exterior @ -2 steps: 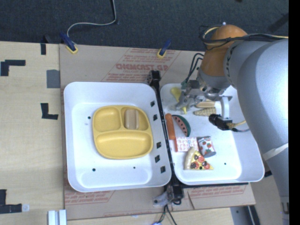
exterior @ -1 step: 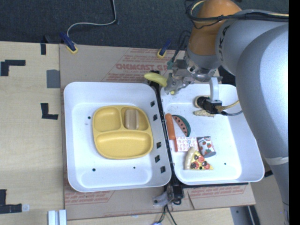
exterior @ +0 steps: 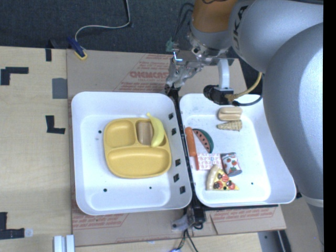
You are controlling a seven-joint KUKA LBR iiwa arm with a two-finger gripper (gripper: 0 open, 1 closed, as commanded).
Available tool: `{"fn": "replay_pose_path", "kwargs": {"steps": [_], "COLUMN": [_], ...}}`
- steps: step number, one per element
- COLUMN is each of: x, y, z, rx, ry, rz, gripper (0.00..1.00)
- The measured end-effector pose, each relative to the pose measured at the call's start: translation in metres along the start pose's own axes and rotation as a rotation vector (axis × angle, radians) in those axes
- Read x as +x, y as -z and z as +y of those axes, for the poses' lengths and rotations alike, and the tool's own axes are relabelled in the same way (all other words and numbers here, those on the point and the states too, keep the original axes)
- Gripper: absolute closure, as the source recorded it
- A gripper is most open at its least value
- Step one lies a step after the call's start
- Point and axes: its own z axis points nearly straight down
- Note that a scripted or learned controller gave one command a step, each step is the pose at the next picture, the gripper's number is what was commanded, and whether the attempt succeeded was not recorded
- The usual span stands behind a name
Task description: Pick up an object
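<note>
My gripper [exterior: 175,82] hangs over the back rim where the two white bins meet, with nothing seen in it. The right bin [exterior: 262,140] holds a tan bread roll [exterior: 230,112], a pale cone-shaped piece [exterior: 230,125], a watermelon slice [exterior: 204,138], an orange carrot [exterior: 191,148], a pink checkered piece [exterior: 208,159], a small red packet [exterior: 231,163] and a pizza slice [exterior: 221,180]. The left bin [exterior: 89,140] holds a yellow divided plate [exterior: 131,159]. In the plate's back right compartment lie a banana [exterior: 157,130] and a brown piece [exterior: 143,132].
The grey arm [exterior: 294,77] fills the upper right and overhangs the right bin's far side. The bins stand on a cardboard sheet [exterior: 121,70]. A yellow cable with a blue clip [exterior: 78,47] lies at the back left.
</note>
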Motion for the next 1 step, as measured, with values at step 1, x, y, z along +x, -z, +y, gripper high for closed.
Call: {"fn": "replay_pose_path", "kwargs": {"steps": [1], "x": [-0.001], "y": [-0.0012], "z": [-0.0004], "rx": [0.002], "ry": [-0.001], "rz": [-0.002], "gripper": [0.0]}}
